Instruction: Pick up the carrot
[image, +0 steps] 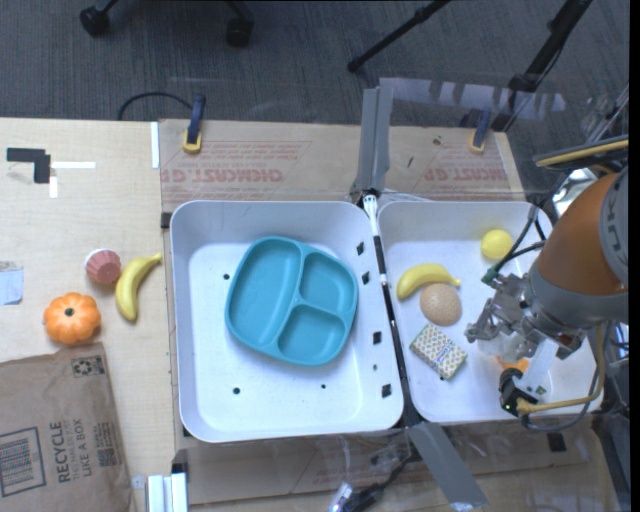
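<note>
Gripper (505, 335) hangs low in the right bin (470, 395), its opening not discernible. Carrot (512, 381) lies just beside the gripper on its camera-near side, partly hidden, long axis apparently pointing nearwards.

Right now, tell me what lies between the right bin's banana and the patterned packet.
In the camera view, a tan egg-shaped thing lies between the banana and the patterned packet, close beside the banana.
</note>
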